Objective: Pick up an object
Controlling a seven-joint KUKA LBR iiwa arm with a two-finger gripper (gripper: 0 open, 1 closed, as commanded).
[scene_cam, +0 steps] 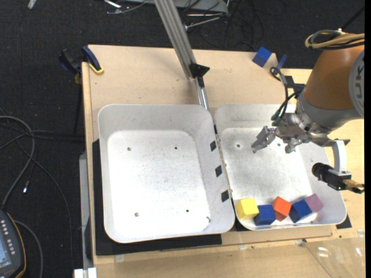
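Note:
Several small blocks lie in a row along the near edge of the right bin [243, 117]: a yellow cube [247, 207], a blue cube [265, 214], an orange cube [282, 207], another blue cube [301, 210] and a pale purple cube [313, 202]. My gripper [273, 143] hangs over the middle of that bin, well behind the blocks and apart from them. It is open, its fingers spread with nothing between them. The grey arm with its orange band comes in from the right above it.
The left bin [110, 120] stands beside the right one. A slanted metal pole [177, 30] crosses the bench's far side and ends between the bins. One more blue block [262, 56] sits on the bench's far right corner, and a clamp [87, 59] on the far left.

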